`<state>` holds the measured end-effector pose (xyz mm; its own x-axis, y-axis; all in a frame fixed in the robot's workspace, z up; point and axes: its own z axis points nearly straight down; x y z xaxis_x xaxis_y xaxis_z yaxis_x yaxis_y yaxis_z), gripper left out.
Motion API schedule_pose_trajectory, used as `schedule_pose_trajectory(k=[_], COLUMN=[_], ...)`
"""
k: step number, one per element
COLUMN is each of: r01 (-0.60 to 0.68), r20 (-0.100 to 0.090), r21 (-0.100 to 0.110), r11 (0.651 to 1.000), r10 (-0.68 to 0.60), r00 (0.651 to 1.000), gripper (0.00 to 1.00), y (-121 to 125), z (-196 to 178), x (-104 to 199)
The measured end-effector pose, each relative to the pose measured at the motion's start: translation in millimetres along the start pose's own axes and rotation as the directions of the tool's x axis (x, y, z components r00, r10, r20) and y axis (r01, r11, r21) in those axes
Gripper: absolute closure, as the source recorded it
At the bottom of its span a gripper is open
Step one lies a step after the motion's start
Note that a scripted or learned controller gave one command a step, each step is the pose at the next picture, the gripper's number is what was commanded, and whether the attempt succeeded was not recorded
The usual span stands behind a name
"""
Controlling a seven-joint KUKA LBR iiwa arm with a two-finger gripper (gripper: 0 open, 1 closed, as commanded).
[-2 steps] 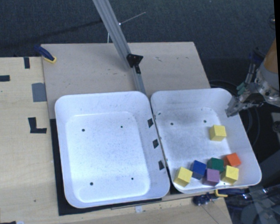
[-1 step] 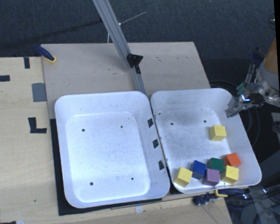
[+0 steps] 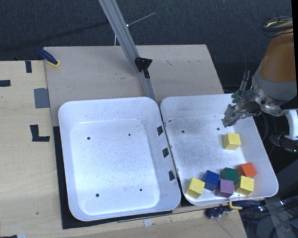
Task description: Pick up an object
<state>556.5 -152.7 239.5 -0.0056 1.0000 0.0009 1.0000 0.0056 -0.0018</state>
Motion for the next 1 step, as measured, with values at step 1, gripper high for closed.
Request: schedule_pose_trajectory(k=[1], r01=[0.002], r20=[-0.001], r21=[-0.001], r11=[1.000], r10=[-0.002], r00=[1.000], gripper=[1.00], y=[4.2], z=[-0.1], x=[63.8])
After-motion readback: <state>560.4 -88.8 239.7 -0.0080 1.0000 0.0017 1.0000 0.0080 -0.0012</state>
